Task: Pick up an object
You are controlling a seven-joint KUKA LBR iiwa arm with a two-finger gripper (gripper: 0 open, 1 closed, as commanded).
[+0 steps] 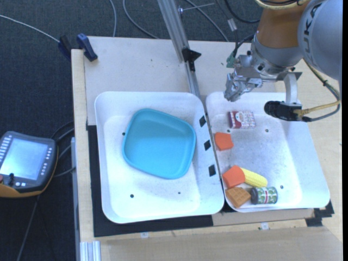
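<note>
My gripper (232, 93) hangs over the far left corner of the right bin (304, 162), above and a little left of a small red and white carton (241, 119). Nothing shows between its fingers, which point down close together. Below the carton lies an orange cube (223, 141). Near the bin's front edge sit a red-orange block (234, 176), a yellow corn cob (254, 176), a tan waffle piece (237, 196) and a small dark can (264, 195) on its side.
The left bin (109, 124) holds a turquoise square plate (159, 142). A metal pole (176, 26) slants up from between the bins. A black cylinder on the arm (283, 110) juts over the right bin's far edge. A teach pendant (24, 163) lies off the bench at left.
</note>
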